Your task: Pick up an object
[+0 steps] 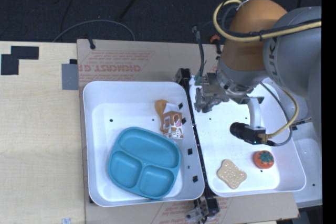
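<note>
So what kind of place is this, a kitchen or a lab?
Most likely a robotics lab bench, not a kitchen: a grey robot arm reaches over two white bins, loose cables run across the dark floor, and toy items like the blue divided tray lie inside.

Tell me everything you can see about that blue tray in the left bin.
The blue tray is a light blue divided plate, seemingly smooth plastic, with rounded corners and three compartments: one long section along its upper side and two smaller ones below. It lies flat and right side up, turned at an angle, on the floor of the left bin, toward the lower right. All three compartments look bare. A small printed packet sits right at its upper right edge; whether they touch is hard to tell.
</note>
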Motion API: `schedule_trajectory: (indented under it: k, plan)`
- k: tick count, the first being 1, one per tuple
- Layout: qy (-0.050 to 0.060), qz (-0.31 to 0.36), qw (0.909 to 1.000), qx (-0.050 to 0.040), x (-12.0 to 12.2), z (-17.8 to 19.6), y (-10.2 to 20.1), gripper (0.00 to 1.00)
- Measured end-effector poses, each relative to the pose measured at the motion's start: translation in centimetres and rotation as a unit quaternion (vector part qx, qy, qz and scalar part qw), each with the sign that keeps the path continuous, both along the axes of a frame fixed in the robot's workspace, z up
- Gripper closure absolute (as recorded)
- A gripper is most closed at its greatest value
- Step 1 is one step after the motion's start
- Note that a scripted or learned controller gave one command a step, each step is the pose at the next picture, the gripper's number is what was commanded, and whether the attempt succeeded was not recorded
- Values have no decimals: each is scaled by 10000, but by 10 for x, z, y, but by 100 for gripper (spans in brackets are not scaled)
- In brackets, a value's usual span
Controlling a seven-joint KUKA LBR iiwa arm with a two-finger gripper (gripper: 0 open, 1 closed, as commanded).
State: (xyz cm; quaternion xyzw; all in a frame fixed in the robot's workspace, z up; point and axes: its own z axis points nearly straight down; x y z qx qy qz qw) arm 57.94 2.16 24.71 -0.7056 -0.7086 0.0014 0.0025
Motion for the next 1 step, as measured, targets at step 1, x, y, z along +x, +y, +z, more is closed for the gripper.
schedule_trajectory:
  k: [1]
  plan:
    - [-16, 0, 10000, -4, 15, -3, 56, 100]
